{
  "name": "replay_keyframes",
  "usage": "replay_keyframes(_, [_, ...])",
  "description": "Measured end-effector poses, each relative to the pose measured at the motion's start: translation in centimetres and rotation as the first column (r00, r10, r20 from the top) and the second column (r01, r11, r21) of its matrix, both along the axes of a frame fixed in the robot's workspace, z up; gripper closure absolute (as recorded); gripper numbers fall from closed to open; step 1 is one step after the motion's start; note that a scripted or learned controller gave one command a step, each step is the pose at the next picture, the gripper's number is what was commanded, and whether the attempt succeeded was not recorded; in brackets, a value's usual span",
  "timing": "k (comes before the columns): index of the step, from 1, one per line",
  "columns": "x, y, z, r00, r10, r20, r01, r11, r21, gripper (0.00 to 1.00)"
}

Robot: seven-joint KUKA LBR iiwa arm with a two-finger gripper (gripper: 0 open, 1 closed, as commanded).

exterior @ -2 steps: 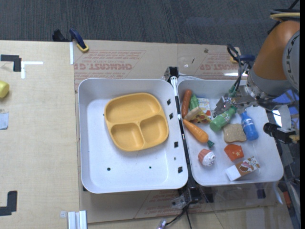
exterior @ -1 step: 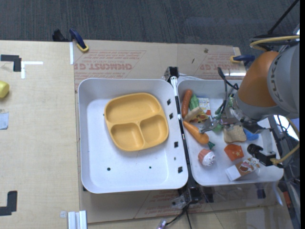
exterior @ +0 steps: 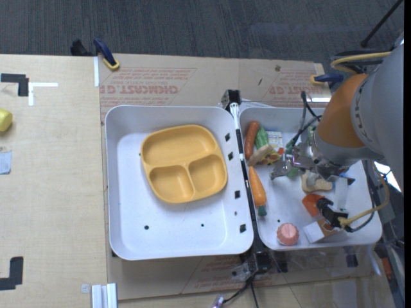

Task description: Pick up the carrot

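Observation:
An orange carrot (exterior: pixel 257 187) lies lengthwise along the left wall of the right bin (exterior: pixel 359 236), its green stub pointing toward the front. Behind it, a redder carrot-like piece (exterior: pixel 250 138) with green leaves lies near the same wall. My gripper (exterior: pixel 284 167) hangs low over the middle of the right bin, just right of the orange carrot and a short gap away from it. Nothing is visibly held in it. The grey arm with its orange band (exterior: pixel 343 117) covers the bin's right part.
A yellow divided plate (exterior: pixel 184 162) sits in the left bin (exterior: pixel 122 230). The right bin also holds a pink round piece (exterior: pixel 288 234), a white card (exterior: pixel 313 231), a red-orange item (exterior: pixel 312 203), a beige item (exterior: pixel 315 185) and a printed packet (exterior: pixel 272 140).

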State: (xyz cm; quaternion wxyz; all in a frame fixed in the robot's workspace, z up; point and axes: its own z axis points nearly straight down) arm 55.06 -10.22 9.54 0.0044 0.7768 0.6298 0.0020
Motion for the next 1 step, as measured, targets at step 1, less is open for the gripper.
replay_keyframes(1, [-4.99,0.21,-0.08,0.995,-0.101,-0.011,0.101,0.995,0.003,0.00])
